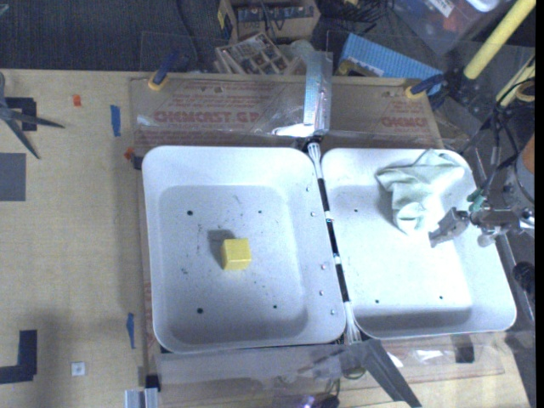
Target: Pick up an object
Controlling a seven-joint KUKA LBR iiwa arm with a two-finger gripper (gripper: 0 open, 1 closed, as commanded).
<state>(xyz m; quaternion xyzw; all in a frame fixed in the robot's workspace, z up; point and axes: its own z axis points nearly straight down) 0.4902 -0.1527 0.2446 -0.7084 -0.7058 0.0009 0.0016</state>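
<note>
A pale wooden bench (68,253) meets dark carpeted floor (85,15) behind.

Gripper (456,225): I see pale grey metal fingers, small and blurred at the right bin's far edge.
Wrist block: I make out a dark, boxy body behind the fingers, with a small teal-green spot on it.
Cables: thin black leads loop above the wrist (I can't trace their ends).
Arm (518,253): a dark, slim link, detail too soft to read.
</note>
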